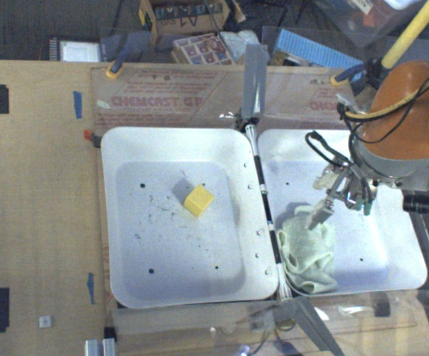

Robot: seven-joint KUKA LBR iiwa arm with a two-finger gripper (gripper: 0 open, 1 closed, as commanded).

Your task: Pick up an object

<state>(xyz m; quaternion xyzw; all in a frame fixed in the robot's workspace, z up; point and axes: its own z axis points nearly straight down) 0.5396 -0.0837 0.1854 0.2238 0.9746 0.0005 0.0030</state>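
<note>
Pale green cloth [308, 252] in right bin [392, 273], just beneath tool [324, 212], finger state unclear.

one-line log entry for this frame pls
gripper: over right bin, at cloth's top edge | cloth: crumpled, right bin's near-left corner | yellow block: left bin, untouched | lift: not yet

Open floor surrounds the yellow block [198, 200]; the cloth [308, 252] crowds the divider.

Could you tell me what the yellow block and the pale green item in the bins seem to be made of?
The yellow block looks like matte foam or sponge: flat colour, no shine. The pale green item looks like soft cloth, crumpled in folds.
</note>
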